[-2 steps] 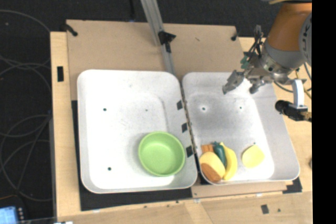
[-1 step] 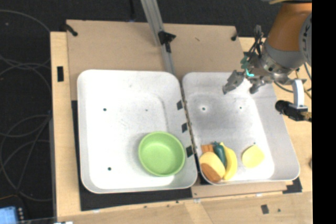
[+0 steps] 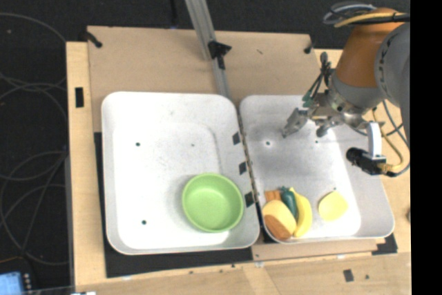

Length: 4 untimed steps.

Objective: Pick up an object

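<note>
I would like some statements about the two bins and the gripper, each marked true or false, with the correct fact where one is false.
1. The green bowl sits in the left bin. True.
2. The gripper holds the yellow round object. False: that object lies on the floor of the right bin, apart from the gripper, which hangs above the bin's upper part.
3. The banana lies in the right bin's lower left corner, beside an orange object. True.
4. The green bowl lies upside down. False: its opening faces up.
5. The arm reaches in over the left bin. False: it is over the right bin.
</note>
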Each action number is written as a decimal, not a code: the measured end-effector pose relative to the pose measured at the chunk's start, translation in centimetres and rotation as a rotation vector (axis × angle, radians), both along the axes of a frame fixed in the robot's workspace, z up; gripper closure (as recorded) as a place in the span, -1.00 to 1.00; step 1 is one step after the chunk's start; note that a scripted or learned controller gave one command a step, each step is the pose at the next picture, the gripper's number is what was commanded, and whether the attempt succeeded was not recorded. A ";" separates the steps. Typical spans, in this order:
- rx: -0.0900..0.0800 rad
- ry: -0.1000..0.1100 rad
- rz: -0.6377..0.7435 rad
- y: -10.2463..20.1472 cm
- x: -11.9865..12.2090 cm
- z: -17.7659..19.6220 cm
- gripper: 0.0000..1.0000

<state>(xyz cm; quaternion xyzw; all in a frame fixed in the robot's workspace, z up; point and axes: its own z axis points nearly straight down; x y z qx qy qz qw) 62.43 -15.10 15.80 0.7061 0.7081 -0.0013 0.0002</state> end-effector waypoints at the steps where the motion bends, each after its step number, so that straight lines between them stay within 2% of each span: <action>1: -0.001 0.002 -0.003 -0.2 -0.1 -5.3 -1.00; 2: 0.000 -0.004 -0.004 -0.2 0.0 -3.9 1.00; 4: 0.002 -0.003 -0.002 -0.6 -1.1 6.5 1.00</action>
